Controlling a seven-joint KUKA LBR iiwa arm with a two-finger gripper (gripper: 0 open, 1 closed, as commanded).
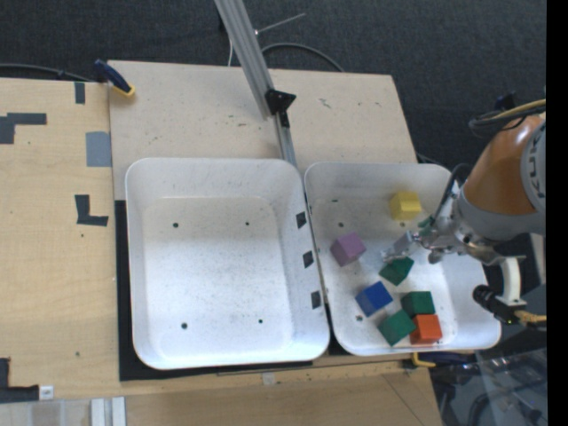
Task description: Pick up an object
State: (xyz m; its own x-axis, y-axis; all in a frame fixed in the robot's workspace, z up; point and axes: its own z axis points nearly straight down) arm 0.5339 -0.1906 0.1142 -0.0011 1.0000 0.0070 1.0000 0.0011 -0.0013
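Observation:
The right bin point(373, 180) holds several small blocks. A yellow cube point(406, 205) lies near its far side and a purple cube point(348, 248) near its middle. A blue cube point(374, 297) sits lower down, with two green blocks point(417, 303) point(397, 327) and an orange block point(428, 328) by the near right corner. Another green block point(397, 269) lies tilted just below my gripper point(410, 245), which hangs low over the bin's right half, between the yellow cube and this green block. Whether the gripper touches that block is unclear.
The left bin point(142, 185) stands beside the right one. A slanted metal rail point(253, 56) runs from the top down to the gap between the bins. The arm's orange band point(501, 171) comes in over the right bin's right rim.

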